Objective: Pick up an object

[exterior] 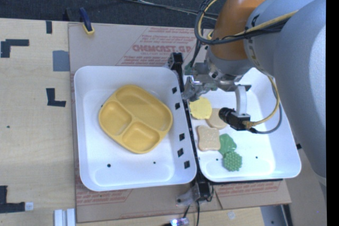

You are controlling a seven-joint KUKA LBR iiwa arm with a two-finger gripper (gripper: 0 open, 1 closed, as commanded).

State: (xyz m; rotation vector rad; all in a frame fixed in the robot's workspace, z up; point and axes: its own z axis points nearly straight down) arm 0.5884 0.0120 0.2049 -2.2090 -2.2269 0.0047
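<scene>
Toys lay in the right bin: a round yellow piece, a tan toast slice, another tan piece and two green bits. All sat near the bin's left wall, with bare floor to their right. The gripper hung just above the yellow piece, by that wall. Its grip could not be made out. A yellow tray filled the left bin.

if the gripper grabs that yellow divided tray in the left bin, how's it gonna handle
The yellow divided tray looks like moulded plastic, so probably stiff and light for its size. It is broad and shallow, so a pinch on one rim would likely let it tilt or swing. Its smooth, slightly glossy surface may slip between the fingers.
</scene>
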